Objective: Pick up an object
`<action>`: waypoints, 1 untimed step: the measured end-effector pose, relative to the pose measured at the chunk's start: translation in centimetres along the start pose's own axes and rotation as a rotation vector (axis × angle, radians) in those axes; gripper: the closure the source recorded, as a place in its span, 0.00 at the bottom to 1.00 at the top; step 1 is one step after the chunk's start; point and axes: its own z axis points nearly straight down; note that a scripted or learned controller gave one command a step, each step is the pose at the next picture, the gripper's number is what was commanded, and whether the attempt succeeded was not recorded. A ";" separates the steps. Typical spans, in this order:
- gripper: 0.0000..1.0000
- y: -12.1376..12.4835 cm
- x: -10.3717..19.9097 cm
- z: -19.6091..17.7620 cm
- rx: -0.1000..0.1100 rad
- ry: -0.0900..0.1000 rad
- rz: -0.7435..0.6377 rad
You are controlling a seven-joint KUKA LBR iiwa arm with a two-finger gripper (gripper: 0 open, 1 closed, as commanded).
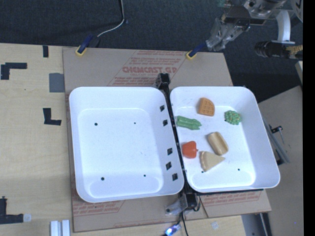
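The right bin (pixel 248 178) holds several toy foods: an orange waffle piece (pixel 206 106), a green broccoli floret (pixel 233 117), a green pod (pixel 188 123), a red pepper (pixel 189 149), a tan bread roll (pixel 217 143) and a pale wedge (pixel 210 161). My gripper (pixel 220 37) hangs high at the upper right, above the bench's far edge and beyond the right bin. Nothing shows between it and the bins.
The left bin (pixel 81 132) lies beside the right one, joined by a black hinge strip (pixel 170 132). Both rest on a brown cardboard sheet (pixel 142 68) held by yellow-blue clamps (pixel 83 46). A cable (pixel 115 23) runs along the dark back.
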 end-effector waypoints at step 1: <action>1.00 -0.2 -9.9 -1.3 0.004 -0.004 0.014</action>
